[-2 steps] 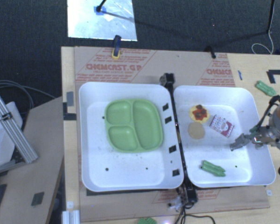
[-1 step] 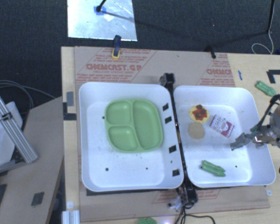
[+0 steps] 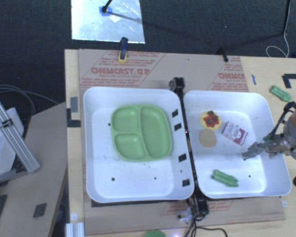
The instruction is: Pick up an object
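Dark carpet | wooden bench (image 3: 153, 68) | two white bins (image 3: 96, 132) | tool (image 3: 254, 151) grip unclear, over right bin

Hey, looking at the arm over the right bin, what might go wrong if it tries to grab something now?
The pincer sits near the right bin's far wall, so a straight drop could land on bare floor between things. The red packet, the tan disc and the yellow and red toy lie close together, so closing on one could nudge its neighbour. The green pod lies low and flat and may slip out.
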`<state>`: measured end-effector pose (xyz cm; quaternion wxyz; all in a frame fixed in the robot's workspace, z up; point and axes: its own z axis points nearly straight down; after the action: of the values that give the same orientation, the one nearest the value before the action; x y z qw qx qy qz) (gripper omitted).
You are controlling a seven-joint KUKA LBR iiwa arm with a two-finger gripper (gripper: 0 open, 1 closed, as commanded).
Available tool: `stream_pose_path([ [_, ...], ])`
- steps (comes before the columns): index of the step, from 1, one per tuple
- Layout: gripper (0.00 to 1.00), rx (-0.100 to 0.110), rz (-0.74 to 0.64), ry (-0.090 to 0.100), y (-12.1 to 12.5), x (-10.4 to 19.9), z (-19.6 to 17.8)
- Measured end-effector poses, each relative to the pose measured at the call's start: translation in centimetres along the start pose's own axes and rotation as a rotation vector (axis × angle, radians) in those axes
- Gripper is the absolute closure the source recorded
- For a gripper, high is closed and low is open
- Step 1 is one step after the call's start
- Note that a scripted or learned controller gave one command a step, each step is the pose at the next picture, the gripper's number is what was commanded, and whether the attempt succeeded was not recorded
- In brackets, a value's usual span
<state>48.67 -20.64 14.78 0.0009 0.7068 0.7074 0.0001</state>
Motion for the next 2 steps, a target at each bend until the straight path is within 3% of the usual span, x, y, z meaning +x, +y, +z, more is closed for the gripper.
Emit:
stream_pose_path([
  [1,0.0,-0.002,-0.002,0.0,0.1,0.0,-1.9],
  [2,0.0,0.001,-0.004,0.001,2.0,0.0,2.6],
])
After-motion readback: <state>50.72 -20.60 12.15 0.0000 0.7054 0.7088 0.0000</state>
